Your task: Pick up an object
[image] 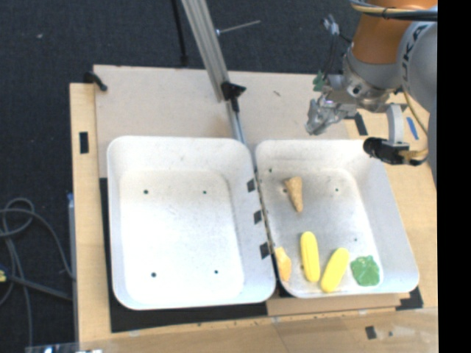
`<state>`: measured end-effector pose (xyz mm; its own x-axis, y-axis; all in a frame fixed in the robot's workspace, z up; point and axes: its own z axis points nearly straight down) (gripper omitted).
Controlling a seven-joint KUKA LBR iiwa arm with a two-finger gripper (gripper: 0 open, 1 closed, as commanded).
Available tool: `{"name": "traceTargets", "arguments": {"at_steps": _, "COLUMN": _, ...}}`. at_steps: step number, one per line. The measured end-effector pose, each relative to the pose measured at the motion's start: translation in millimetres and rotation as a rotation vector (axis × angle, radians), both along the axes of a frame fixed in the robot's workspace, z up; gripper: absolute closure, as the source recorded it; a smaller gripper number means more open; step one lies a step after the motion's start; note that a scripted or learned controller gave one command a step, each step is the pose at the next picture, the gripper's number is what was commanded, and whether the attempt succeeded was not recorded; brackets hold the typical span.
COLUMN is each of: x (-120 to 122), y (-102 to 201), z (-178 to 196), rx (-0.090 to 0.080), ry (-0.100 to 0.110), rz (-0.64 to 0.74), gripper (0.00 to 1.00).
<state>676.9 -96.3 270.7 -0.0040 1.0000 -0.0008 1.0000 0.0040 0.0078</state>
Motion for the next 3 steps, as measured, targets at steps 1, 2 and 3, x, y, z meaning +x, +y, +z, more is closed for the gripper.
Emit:
{"name": "traceTargets", "arguments": {"at_steps": 1, "x": -10.5, "y": 42.5, "z": -11.4, "rx": 0.000, "ry": 0.008, "rz": 0.001, "gripper": 1.00}}
{"name": "traceTargets", "arguments": {"at_steps": 2, "x": -24.4, "y": 91.5, "z": -5.4, "rx": 0.002, "ry": 0.007, "rz": 0.002, "gripper": 1.00}}
{"name": "traceTargets", "arguments": {"at_steps": 3, "x": -28.7, "y": 143.8, "z": -1.6, "rx": 0.002, "ry": 0.006, "rz": 0.003, "gripper": 1.00}}
